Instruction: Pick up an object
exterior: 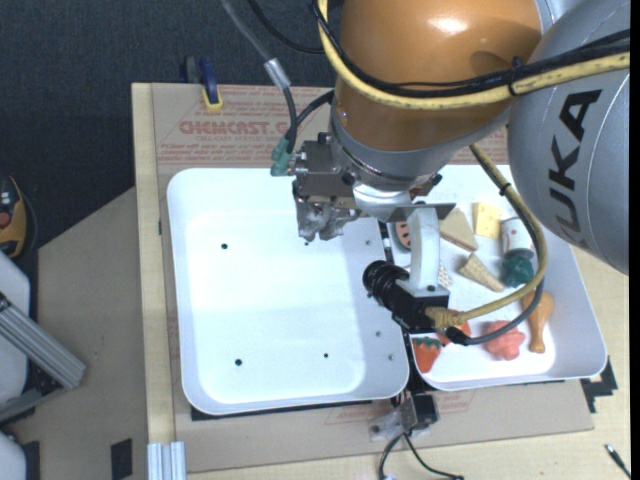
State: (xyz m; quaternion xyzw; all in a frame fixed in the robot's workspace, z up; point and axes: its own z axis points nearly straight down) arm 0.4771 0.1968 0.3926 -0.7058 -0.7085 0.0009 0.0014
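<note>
Bench, one moment, seen from above at a slant.

Arm: grey KUKA arm with its broad orange band [430, 38] fills the upper right and reaches over the seam between the two bins. Black and yellow cables loop round the band and trail down past the wrist.

Gripper [322, 226]: hangs over the upper right part of the left bin, near the inner wall. Nothing shows between its tips; whether it is parted or closed cannot be told from this angle.

Left bin [200, 368]: shallow, white, with a few small dark dots on its floor.

Right bin [570, 363]: shallow, white, partly covered by the arm. Contents, all lying loose and apart from the gripper:
- cheese wedge [458, 230], tan, near the upper middle, its narrow end pointing toward the left.
- second wedge [478, 270], tan, just below the first, long axis slanting down toward the right.
- pale yellow block [487, 218], just right of the first wedge.
- teal round object [519, 266], by the right wall, under a small white cylinder [509, 233].
- drumstick-shaped toy [540, 323], tan, long axis running close to vertical in the view, bulb end lowermost.
- red lump [505, 341], beside the drumstick's lower end.
- strawberry-like red piece [428, 353], at the lower left corner, beneath a black fitting [392, 293].

Beneath the bins: a tan board printed with red lettering [225, 126].
</note>
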